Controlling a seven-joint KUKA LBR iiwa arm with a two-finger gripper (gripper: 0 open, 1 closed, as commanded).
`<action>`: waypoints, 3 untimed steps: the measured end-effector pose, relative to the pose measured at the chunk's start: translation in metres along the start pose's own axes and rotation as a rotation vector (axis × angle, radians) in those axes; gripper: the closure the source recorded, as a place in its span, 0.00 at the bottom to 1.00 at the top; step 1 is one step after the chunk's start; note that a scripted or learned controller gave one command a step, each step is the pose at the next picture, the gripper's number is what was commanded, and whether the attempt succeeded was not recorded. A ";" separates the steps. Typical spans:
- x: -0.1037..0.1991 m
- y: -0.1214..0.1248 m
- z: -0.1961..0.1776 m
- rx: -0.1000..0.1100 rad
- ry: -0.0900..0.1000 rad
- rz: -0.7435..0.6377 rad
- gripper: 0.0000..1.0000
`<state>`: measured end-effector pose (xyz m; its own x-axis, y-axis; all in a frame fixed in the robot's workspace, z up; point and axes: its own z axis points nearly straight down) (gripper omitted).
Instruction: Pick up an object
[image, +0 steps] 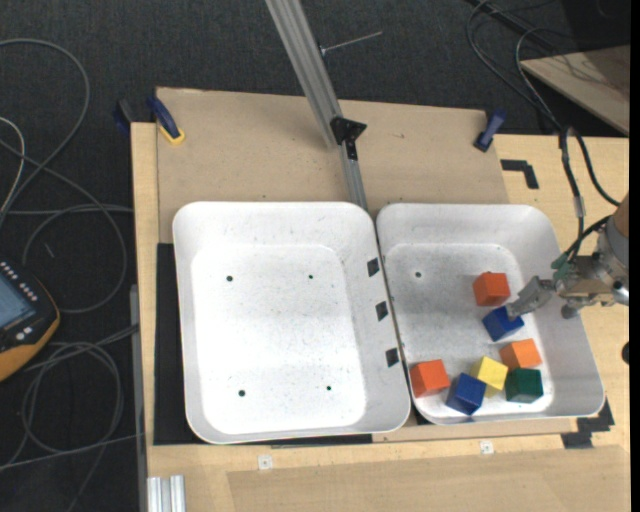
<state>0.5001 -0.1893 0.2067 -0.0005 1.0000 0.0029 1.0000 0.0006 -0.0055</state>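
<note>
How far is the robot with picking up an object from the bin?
Done: the hand has reached the right bin and sits low, just above a blue cube. In hand: nothing shows between its fingers. Left: closing on a cube and lifting it. All seven cubes, such as the orange cube, lie on the bin floor.

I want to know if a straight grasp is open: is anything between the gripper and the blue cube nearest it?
Nothing visible stands between them. The gripper is right at the blue cube in the right bin. An orange cube sits close behind, another close in front.
</note>
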 end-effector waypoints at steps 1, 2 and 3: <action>0.005 -0.005 0.045 0.001 0.001 0.000 0.00; 0.004 -0.012 0.087 -0.012 -0.009 0.002 0.00; 0.004 -0.010 0.074 -0.017 -0.008 0.001 1.00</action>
<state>0.4900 -0.1848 0.1325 0.0002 1.0000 -0.0052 0.9999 -0.0002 0.0116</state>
